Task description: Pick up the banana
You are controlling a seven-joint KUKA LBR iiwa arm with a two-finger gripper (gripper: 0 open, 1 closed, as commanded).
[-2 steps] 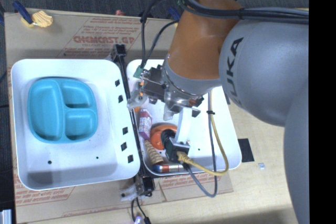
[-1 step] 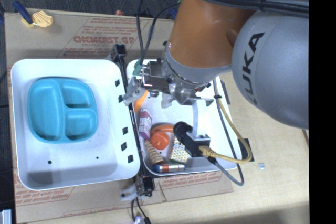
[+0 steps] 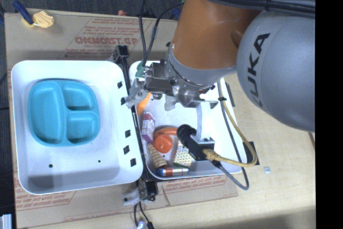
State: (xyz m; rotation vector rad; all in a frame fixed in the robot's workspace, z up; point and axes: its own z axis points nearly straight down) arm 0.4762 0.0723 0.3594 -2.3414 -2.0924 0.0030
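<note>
Claw [image 3: 143, 88]: low over the far left corner of the right bin [image 3: 211, 125], under the grey and orange arm [image 3: 214, 29]; whether it is released or clenched cannot be told. Banana [image 3: 141, 101]: a short yellow-orange piece, taken to be it, just at the claw's near side against that bin's left wall; contact with the claw cannot be judged. Same bin, nearer: white and pink item [image 3: 146, 127], orange round thing [image 3: 165, 139], brown ridged cone [image 3: 155, 155], yellow checked piece [image 3: 183, 155], red and silver cylinder [image 3: 171, 171] along the near wall. Left bin [image 3: 21, 131]: one blue divided tray [image 3: 64, 112]. Beneath both bins: printed cardboard sheet [image 3: 96, 35] on the counter [image 3: 278, 185]. Far left corner of the sheet: small yellow and blue object [image 3: 40, 19].
</note>
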